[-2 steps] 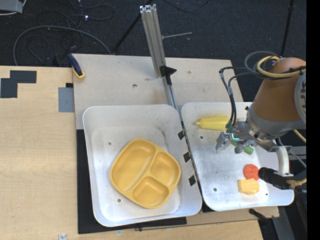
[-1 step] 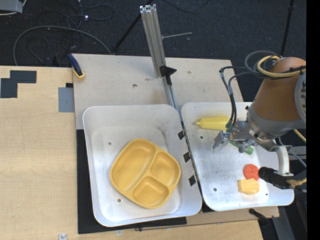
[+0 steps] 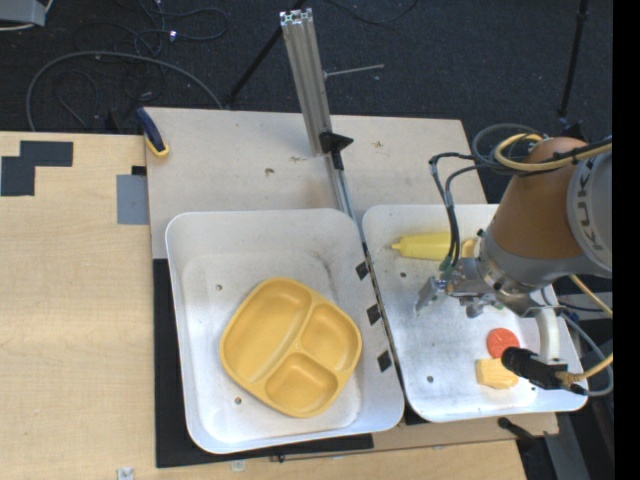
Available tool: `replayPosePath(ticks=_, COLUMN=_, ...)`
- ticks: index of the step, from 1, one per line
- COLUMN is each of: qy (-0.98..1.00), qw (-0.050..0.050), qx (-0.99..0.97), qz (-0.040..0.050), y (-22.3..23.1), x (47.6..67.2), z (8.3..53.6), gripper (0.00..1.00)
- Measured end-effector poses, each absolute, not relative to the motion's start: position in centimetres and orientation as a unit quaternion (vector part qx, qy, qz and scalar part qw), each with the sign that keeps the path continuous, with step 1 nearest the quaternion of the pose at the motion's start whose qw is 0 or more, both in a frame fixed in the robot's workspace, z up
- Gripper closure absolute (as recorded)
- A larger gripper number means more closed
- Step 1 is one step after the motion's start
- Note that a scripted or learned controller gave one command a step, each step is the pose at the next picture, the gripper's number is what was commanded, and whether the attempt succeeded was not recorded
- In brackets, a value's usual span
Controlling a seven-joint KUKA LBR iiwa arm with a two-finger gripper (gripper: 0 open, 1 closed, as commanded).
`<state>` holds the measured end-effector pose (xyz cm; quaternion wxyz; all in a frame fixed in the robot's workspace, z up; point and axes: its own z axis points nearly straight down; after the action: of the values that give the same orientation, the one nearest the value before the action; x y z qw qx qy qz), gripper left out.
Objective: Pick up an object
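Here the left bin holds one yellow tray with three compartments, lying flat near the bin's middle. Across the divider, the right bin holds the smaller things: a yellow piece near its far edge, a red piece and a yellow block close together near its right corner, with a dark part of the rig crossing just beside them.

The arm reaches over the right bin, and the gripper hangs low between the yellow piece and the red one, near the bin's floor. Its metal fingers look slightly spread, with nothing visible between them; whether the tips touch the floor is too small to tell.

I judge this to be the approach step, with no grasp made. The next move calls for settling on one target, centring over it, then closing and lifting.
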<state>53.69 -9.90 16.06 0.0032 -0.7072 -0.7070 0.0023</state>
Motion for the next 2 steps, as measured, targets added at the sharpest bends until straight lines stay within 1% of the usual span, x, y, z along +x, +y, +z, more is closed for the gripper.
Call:
replayPosePath(ticks=1, qy=-0.707, qw=0.004, qx=-0.707, qz=0.0027, y=-8.91, x=53.39, z=10.06, gripper=0.00)
replayPosePath(ticks=2, qy=-0.707, qw=0.000, qx=-0.707, qz=-0.0013, y=-9.06, x=53.70, z=9.56, gripper=0.00)
